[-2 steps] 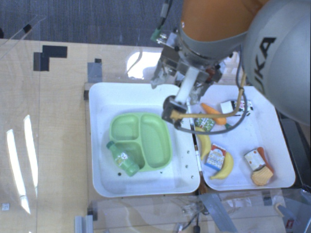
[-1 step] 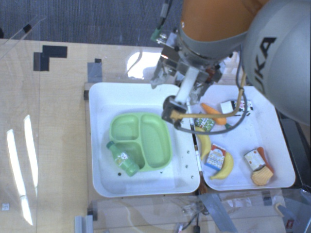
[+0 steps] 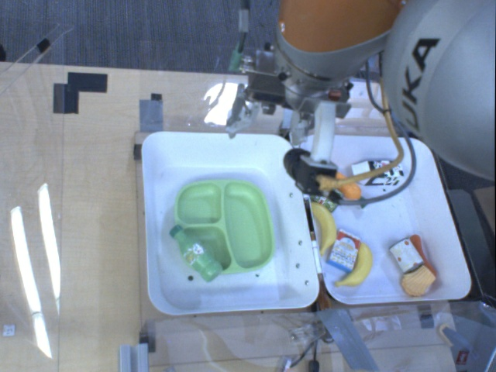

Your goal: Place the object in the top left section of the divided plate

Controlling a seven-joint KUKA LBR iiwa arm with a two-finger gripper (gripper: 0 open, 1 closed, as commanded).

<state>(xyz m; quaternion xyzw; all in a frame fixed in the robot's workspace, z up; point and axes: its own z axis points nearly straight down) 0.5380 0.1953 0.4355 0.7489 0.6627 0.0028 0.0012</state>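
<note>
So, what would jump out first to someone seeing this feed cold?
The grey arm, orange-banded, looms at top right, reaching down over the right bin. In the left bin sits a bright green divided plate, a green bottle lying at its lower left corner. The right bin also holds yellow bananas near the shared wall.

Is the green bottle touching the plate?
Touching: the camera view shows the bottle lying across the lower-left rim of the plate, partly inside that section.

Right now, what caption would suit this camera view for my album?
Robot arm reaches over the right bin beside a banana; green divided plate and bottle in left bin.
</note>
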